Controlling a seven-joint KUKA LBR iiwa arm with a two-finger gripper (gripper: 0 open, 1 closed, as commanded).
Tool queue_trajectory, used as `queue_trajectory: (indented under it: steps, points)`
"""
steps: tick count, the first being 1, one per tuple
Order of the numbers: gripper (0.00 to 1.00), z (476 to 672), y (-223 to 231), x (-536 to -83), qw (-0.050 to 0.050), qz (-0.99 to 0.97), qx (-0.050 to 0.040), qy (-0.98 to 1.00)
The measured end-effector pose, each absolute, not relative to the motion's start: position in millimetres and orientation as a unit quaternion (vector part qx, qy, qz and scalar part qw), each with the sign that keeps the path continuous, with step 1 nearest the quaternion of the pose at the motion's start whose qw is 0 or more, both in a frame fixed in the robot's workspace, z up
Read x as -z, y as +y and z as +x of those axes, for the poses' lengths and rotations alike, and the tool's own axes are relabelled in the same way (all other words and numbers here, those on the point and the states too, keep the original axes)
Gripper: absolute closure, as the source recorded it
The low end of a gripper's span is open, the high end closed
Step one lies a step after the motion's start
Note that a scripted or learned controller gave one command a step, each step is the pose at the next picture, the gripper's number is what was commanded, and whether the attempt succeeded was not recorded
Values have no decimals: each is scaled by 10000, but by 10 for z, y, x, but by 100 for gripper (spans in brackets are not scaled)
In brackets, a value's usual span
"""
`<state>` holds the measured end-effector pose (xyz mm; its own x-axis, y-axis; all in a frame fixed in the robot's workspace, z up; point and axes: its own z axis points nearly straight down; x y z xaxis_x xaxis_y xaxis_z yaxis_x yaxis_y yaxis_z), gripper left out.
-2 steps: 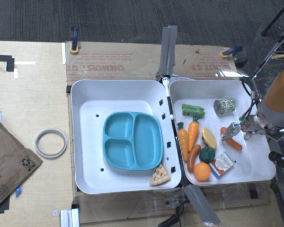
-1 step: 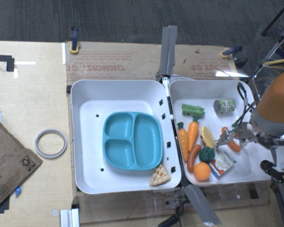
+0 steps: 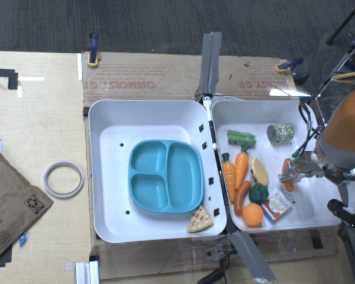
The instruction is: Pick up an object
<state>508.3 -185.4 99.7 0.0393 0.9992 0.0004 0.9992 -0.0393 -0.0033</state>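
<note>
My gripper (image 3: 288, 175) is hanging low over the right side of the right bin (image 3: 296, 108), reaching in from the right. Its fingers are closing around a small red-orange object (image 3: 289, 184), which is showing between them, though it is too small to name. The other toy foods are lying to its left: a green vegetable (image 3: 241, 138), two carrots (image 3: 241, 166) side by side, a yellow piece (image 3: 260, 171), a red sausage (image 3: 243, 195), a broccoli floret (image 3: 259, 192), an orange (image 3: 252, 215) and a small packet (image 3: 278, 205). A silver can (image 3: 280, 132) is lying near the far wall. In the left bin (image 3: 100, 158), a blue divided plate (image 3: 165, 176) is sitting with a pizza slice (image 3: 200, 220) just beside its near corner.
</note>
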Motion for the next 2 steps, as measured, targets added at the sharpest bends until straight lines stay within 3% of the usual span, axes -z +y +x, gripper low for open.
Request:
queue_trajectory:
  steps: [1, 2]
  points:
    - [100, 5440, -1479, -2041, 2, -7750, -13, -6319]
    - [100, 6207, -808, -2400, 0, -7826, -16, -6225]
